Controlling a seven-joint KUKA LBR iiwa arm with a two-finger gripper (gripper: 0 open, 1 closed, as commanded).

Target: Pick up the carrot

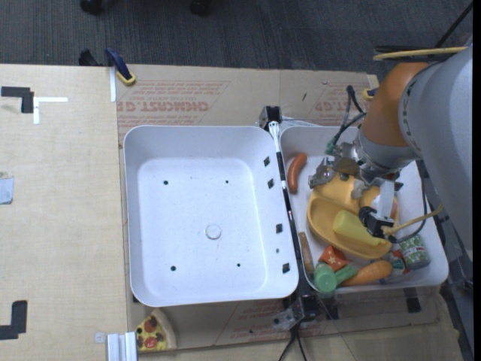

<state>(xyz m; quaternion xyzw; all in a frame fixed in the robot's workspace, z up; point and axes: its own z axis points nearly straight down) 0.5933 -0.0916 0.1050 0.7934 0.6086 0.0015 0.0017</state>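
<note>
One grey arm with an orange band above the wrist reaches in from the desk's right edge and bends down over the right bin (316, 129). Its hand (342, 173) hangs low over the far half of that bin, just above the far rim of a yellow bowl (323, 224); whether the hand is open or closed cannot be told, as the wrist and clutter mask it.

The desk (60, 239) is pale wood. A sheet of printed brown cardboard (195, 96) lies under both bins, which sit side by side and touching towards the desk's right edge. The left bin (188, 194) holds a small round disc (213, 232) near its middle. A toy pizza slice (152, 333) lies on the cardboard by that bin's near left corner. Beyond the desk's far edge is dark grey carpet (225, 21) with the castors of a chair (92, 2).

The carrot (370, 272) lies on its side in the right bin, along the wall nearest the desk's near edge, well apart from the hand. It is a smooth orange toy tapering to the right, with a bright green top (327, 279) at its left end. It rests just beside the bowl's near rim, with a red piece (332, 258) touching the green top and a small can (413, 254) near its tip. An orange-red sausage shape (296, 170) lies by the bin's left wall.
</note>
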